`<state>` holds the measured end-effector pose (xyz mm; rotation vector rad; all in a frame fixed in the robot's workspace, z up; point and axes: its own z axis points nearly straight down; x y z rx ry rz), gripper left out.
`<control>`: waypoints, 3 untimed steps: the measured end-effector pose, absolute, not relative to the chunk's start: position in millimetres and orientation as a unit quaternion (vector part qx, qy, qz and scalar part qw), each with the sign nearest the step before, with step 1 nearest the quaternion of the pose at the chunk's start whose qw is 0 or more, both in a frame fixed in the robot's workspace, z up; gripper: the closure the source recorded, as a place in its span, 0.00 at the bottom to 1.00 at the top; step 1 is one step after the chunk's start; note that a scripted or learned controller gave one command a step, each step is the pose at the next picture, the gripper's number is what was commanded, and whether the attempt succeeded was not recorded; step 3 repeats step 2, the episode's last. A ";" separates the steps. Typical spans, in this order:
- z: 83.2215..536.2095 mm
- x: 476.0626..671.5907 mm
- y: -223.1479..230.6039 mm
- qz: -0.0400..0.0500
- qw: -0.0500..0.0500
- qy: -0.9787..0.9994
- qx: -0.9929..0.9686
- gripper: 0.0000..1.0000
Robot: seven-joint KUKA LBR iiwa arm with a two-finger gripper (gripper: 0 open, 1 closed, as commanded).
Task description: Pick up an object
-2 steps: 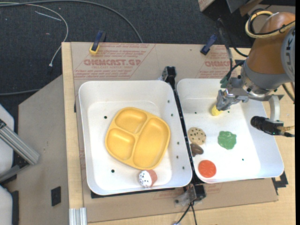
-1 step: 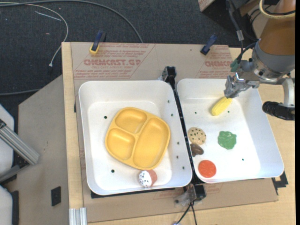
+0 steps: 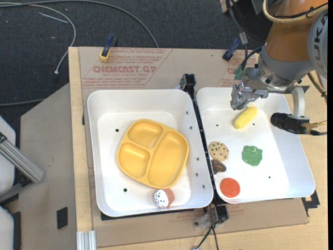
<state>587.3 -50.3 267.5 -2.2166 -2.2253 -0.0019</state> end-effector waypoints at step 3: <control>241.3 588.6 63.8 0.001 0.003 -0.709 -0.705 1.00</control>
